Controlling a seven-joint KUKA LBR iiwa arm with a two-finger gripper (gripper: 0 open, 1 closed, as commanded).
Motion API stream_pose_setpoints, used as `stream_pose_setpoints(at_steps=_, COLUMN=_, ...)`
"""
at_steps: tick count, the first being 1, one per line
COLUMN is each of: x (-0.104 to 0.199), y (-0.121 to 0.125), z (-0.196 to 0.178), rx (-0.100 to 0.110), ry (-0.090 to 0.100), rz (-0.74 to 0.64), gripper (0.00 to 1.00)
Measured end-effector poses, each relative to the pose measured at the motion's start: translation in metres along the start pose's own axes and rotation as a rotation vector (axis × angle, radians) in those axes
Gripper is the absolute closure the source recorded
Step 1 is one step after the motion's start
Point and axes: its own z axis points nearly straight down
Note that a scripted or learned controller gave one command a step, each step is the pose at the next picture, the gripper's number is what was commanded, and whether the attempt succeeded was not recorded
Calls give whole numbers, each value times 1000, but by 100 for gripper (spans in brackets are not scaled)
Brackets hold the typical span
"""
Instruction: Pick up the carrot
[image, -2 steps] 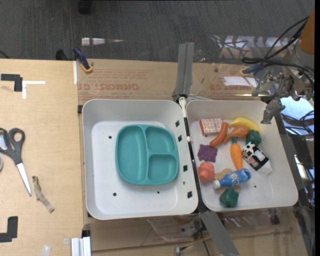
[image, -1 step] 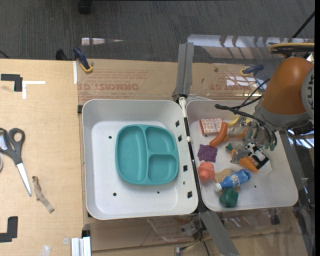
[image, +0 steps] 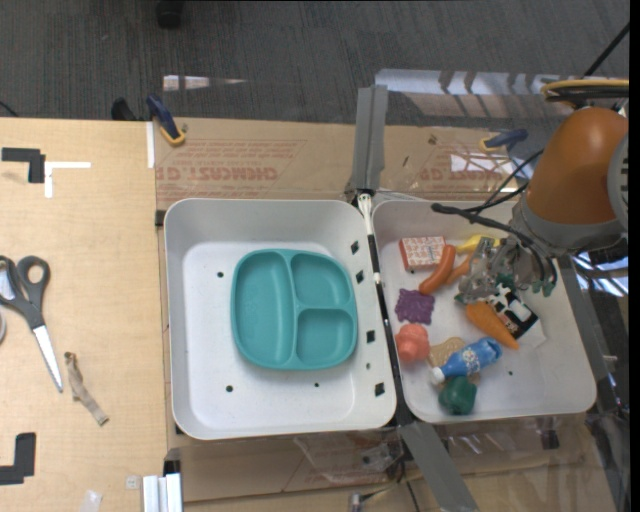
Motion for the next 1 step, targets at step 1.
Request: stream_pose_setpoints(at_steps=1, x=22, y=63, z=-75, rx=0, ry=4, rz=192, gripper=100)
